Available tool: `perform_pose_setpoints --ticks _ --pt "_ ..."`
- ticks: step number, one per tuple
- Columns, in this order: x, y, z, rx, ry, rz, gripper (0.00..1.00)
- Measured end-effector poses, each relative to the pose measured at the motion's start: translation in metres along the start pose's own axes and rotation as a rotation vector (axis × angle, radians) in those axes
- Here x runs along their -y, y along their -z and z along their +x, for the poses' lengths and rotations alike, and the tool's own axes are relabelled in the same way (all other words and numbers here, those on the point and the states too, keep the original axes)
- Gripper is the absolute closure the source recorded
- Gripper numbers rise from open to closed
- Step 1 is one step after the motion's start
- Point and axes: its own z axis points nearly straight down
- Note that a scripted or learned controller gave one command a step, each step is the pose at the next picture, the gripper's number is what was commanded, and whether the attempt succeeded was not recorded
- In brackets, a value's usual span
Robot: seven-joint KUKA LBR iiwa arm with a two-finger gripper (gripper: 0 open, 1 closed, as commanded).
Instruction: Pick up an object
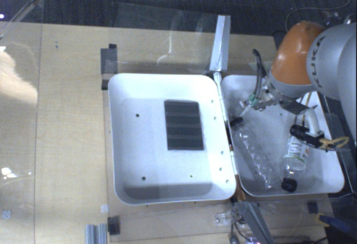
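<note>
Gripper (pixel 254 102): low over right bin (pixel 334 179), can't tell how it's set
Bottles: crumpled clear one (pixel 254 154), another (pixel 295 154) beside it
Left bin (pixel 128 126): dark ribbed pad (pixel 183 125)

The worktop (pixel 61 126) was pale wood, lit unevenly along its left side. Two shallow white bins sat on it side by side, their rims touching: the larger left bin (pixel 125 142) and the right bin (pixel 329 179). Small black brackets (pixel 109 64) stood at the left bin's corners, and a grey metal strip (pixel 221 42) rose at the back between the bins.
</note>
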Motion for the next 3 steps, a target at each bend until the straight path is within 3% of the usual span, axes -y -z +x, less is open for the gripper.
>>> perform_pose_setpoints --ticks 1,2,3 --pt "-0.002 0.012 0.000 0.001 0.001 -0.005 1.00" --pt "-0.002 0.012 0.000 0.001 0.002 -0.005 0.00" --pt "0.044 -0.012 0.011 -0.004 0.034 0.012 0.00"
